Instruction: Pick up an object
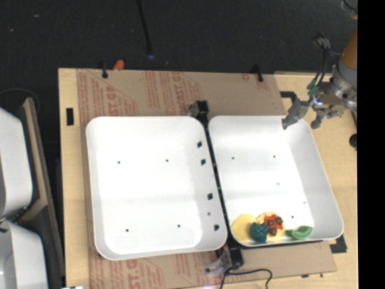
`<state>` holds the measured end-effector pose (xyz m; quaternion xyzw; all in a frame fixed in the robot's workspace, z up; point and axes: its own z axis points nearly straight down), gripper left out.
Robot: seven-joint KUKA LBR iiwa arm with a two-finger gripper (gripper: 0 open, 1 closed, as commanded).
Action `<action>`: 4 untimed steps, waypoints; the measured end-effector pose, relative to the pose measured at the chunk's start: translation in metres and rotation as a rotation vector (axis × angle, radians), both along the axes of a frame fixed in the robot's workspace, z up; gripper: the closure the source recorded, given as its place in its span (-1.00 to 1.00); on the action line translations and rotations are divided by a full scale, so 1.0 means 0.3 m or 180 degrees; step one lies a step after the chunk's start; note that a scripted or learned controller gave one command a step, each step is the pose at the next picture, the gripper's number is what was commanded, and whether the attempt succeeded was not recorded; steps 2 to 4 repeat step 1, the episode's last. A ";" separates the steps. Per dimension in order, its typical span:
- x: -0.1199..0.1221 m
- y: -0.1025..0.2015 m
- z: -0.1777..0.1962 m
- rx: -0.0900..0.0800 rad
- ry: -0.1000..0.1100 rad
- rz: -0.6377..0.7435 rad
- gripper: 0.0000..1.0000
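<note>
Bins first: 2 shallow white bins sit side by side on the surface [78, 161], which is covered by a printed cardboard sheet [150, 92]. The left bin [108, 233] has bare white floor marked by a few small dark dots. The right bin [313, 155] carries a small cluster of objects in its near edge, toward the near right corner. In that cluster a pale yellow flat piece [242, 224] lies at the left, a teal object [258, 233] rests on it, a red and dark toy [274, 221] sits just beside the teal one, and a green piece [302, 231] lies at the right end, touching the bin's near wall. Which of these touch each other beyond that is hard to tell at this size.

The gripper [304, 114] hangs over the far right corner of the right bin, reaching in from the right edge of the surface, well apart from the cluster. Its 2 fingers [292, 115] are spread apart and point down toward the bin's far rim, with nothing between them. Black clips [200, 108] join the 2 bins along their shared edge.
</note>
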<state>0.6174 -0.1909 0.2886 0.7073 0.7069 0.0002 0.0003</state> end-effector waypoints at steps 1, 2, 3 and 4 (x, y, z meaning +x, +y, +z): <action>-0.241 -0.006 -0.167 0.0003 0.0011 -0.0007 -1.00; -0.241 -0.006 -0.167 0.0003 0.0011 -0.0007 -1.00; -0.241 -0.006 -0.167 0.0003 0.0011 -0.0007 -1.00; -0.241 -0.006 -0.167 0.0003 0.0011 -0.0007 -1.00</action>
